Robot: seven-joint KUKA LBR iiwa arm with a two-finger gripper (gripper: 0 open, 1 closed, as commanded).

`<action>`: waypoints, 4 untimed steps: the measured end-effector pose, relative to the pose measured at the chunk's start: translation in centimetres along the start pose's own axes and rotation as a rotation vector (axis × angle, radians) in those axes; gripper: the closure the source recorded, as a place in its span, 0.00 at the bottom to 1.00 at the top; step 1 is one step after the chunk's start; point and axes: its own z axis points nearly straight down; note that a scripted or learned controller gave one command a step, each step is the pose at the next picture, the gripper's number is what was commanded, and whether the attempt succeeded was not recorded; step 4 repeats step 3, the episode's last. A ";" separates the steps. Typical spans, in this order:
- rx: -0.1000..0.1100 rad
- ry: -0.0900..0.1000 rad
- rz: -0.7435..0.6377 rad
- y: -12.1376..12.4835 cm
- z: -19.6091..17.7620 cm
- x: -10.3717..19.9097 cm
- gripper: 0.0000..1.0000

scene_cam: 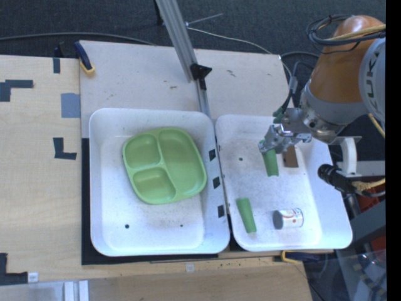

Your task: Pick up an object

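Nearest the camera, in the right-hand bin, lie two loose things: a short green cylinder resting flat and slightly slanted near the bin's left wall, and just to its right a small white can tipped on its side, grey end facing left. Both look light and rigid; the can (smooth and round) would likely roll or slip unless taken across its body, while the green cylinder would be best pinched across its middle, at right angles to its length.

Further up the same bin, the pincer sits low over the floor with a second green stick hanging from its tip. That stick appears to be held at its top end between the fingers, which look nearly closed around it, though the grip is small and partly hidden. A hold so near the end may let it swing or slide out. A brown block lies just right of it.

Beyond, in the left bin, rests a green divided plate, broad and shallow, awkward to pinch except at its rim.
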 end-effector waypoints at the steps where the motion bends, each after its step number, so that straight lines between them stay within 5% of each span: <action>1: 0.000 -0.001 0.000 1.6 0.2 5.0 1.00; 3: 0.000 0.000 -0.001 5.9 2.6 14.6 1.00; 4: 0.000 0.000 -0.001 5.9 2.6 14.6 1.00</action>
